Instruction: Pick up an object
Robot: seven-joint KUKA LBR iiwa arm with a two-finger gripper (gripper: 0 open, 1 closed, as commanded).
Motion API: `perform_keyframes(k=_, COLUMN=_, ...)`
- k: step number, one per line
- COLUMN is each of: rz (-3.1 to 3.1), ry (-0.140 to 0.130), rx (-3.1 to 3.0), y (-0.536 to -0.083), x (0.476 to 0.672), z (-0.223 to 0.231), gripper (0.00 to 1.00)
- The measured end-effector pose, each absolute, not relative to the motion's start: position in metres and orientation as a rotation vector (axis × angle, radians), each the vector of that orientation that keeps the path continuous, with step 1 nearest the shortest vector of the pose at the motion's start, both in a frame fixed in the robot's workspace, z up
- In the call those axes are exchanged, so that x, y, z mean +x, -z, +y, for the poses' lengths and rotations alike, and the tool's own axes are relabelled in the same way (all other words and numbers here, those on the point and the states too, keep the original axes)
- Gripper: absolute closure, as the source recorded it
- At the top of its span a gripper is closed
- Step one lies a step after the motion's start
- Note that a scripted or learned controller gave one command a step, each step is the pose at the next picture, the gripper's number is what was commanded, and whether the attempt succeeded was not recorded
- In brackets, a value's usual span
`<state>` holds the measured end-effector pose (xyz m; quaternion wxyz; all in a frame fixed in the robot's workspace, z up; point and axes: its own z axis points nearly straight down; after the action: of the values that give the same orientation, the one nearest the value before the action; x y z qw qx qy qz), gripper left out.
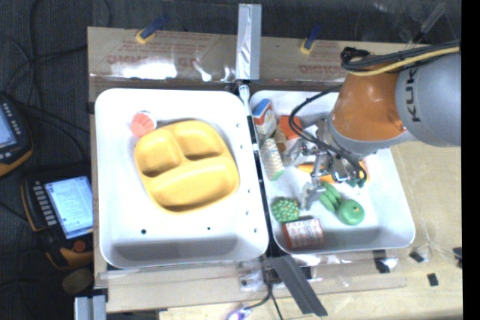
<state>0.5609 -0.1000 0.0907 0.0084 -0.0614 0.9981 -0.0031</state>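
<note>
My gripper (315, 177) hangs low over the middle of the right bin (390, 225), under the orange wrist band. Its metal fingers (309, 195) point down toward a green toy (341, 207) and sit just above its left end. An orange piece (306, 167) lies beside the fingers. A green studded ball (283, 208) and a red-brown can (303, 233) lie at the bin's front. A small carton (262, 115) and a clear bottle (271, 155) stand along the bin's left wall. I see nothing between the fingers.
The left bin (120, 236) holds a yellow divided tray (187, 163) and a small red-and-white object (142, 121) at its back left. A metal bar (249, 30) stands behind the bins. Cables and devices lie off the bench at the left.
</note>
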Motion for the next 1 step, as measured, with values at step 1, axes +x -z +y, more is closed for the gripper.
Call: perform_keyframes(k=1, rz=3.119, ry=0.014, rx=-0.193, y=-0.101, x=0.5617, z=-0.0997, gripper=1.0)
